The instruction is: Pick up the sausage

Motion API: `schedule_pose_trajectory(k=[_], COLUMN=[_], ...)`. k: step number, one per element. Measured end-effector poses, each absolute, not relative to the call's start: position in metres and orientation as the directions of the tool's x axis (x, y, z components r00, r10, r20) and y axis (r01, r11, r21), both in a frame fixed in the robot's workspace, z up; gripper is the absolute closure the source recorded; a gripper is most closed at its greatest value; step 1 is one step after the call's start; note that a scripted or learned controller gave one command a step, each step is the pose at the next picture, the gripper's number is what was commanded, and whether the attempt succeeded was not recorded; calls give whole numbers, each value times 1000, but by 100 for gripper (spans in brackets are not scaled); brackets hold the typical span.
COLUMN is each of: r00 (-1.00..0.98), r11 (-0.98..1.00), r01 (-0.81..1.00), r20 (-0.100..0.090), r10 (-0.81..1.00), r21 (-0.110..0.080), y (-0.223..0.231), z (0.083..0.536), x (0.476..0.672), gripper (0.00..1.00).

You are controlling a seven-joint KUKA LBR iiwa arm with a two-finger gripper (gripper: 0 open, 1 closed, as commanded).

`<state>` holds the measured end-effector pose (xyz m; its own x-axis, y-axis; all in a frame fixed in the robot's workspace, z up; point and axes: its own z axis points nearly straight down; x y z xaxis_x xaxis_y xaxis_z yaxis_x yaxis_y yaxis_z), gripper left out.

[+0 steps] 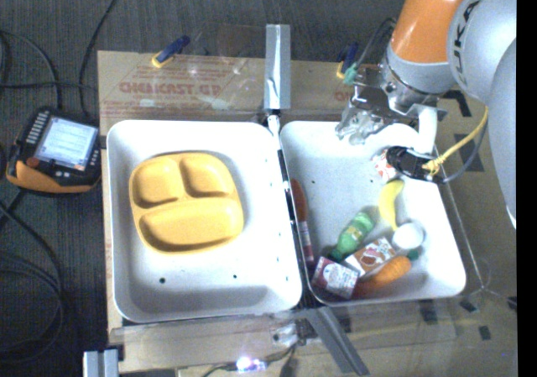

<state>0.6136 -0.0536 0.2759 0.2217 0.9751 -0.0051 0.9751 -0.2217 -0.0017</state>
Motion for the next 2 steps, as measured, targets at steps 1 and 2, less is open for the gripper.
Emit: schedule_pose_trajectory(k=[1,2], r00=[173,343], r11=[-173,-343], r01=[985,939], r20=[-5,-2], r10=[985,939], r21=[-1,-6], y=[-17,-28], z=[291,182], x=[662,555], gripper=[100,100])
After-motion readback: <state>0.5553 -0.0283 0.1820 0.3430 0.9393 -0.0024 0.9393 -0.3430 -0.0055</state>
